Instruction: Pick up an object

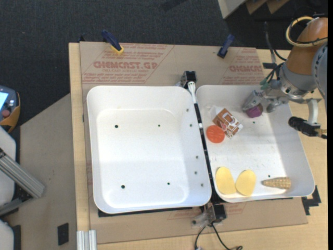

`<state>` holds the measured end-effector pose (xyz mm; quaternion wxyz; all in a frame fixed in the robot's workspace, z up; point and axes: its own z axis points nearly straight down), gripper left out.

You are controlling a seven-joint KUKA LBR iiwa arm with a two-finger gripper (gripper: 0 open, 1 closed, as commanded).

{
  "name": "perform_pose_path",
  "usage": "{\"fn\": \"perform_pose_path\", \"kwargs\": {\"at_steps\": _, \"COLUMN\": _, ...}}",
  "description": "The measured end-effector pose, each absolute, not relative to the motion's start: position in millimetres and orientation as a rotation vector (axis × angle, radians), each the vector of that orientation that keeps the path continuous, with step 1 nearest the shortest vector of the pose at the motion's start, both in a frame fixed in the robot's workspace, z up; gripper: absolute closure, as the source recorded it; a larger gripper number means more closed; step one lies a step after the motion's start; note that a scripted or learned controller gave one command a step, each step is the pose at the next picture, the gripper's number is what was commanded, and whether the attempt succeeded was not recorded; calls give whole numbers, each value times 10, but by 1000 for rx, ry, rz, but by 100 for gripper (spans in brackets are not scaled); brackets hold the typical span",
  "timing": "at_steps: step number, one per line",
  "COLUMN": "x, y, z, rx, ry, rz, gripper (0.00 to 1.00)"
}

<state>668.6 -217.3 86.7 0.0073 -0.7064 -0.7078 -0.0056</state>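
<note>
Two yellow chips (235, 182) and a cone (277, 183) lie nearest me in the right bin (296, 155); my gripper (255, 107) pinches a purple piece (254, 110) at its far end.

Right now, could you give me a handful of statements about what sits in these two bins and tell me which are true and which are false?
1. The orange round object lies in the right bin. True.
2. Two yellow pieces lie side by side near the right bin's front edge. True.
3. The brown-and-white packet lies in the left bin. False: it lies in the right bin, beside the orange round object.
4. The gripper hangs over the left bin. False: it is over the right bin's far corner, at a small purple object.
5. The cone-shaped tan object lies at the right bin's front right. True.
</note>
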Motion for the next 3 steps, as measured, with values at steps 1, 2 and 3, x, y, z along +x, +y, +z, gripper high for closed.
{"fn": "perform_pose_path", "kwargs": {"at_steps": 1, "x": 6689, "y": -2201, "z": 975, "rx": -2217, "ry": -2226, "rz": -8, "gripper": 100}}
{"fn": "perform_pose_path", "kwargs": {"at_steps": 2, "x": 6687, "y": -1397, "z": 2010, "rx": -2219, "ry": -2239, "rz": -16, "gripper": 100}}
{"fn": "perform_pose_path", "kwargs": {"at_steps": 3, "x": 6437, "y": -670, "z": 2222, "rx": -2211, "ry": -2228, "rz": -5, "gripper": 100}}
